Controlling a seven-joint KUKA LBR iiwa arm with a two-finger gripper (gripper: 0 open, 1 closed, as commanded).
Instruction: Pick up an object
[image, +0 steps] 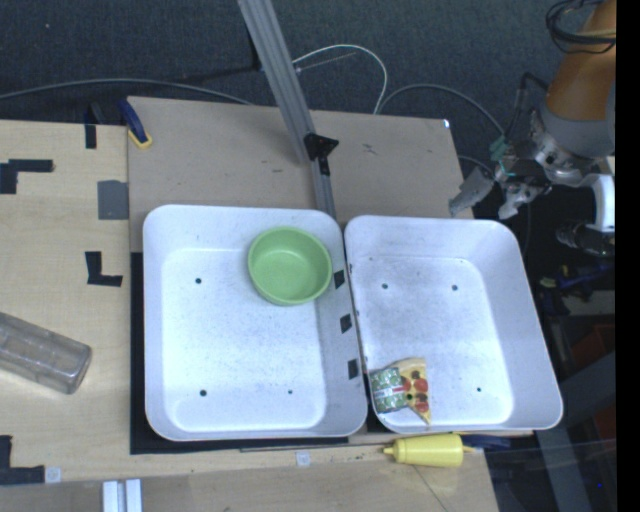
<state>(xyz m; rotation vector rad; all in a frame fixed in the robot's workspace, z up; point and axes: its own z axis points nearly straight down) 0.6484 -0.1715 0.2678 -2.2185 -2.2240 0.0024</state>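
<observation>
A green bowl sits upright in the left bin, near its far right corner. A crumpled snack packet with green, red and yellow print lies in the right bin, in its near left corner. My gripper hangs outside the bins, just beyond the right bin's far right corner, above the bench edge. Its fingers stand apart with nothing between them. The arm's orange band shows at the top right.
A yellow squeeze bottle lies on the bench just in front of the right bin. A clear plastic container lies at far left. A slanted metal pole rises behind the bins, with cables beside it.
</observation>
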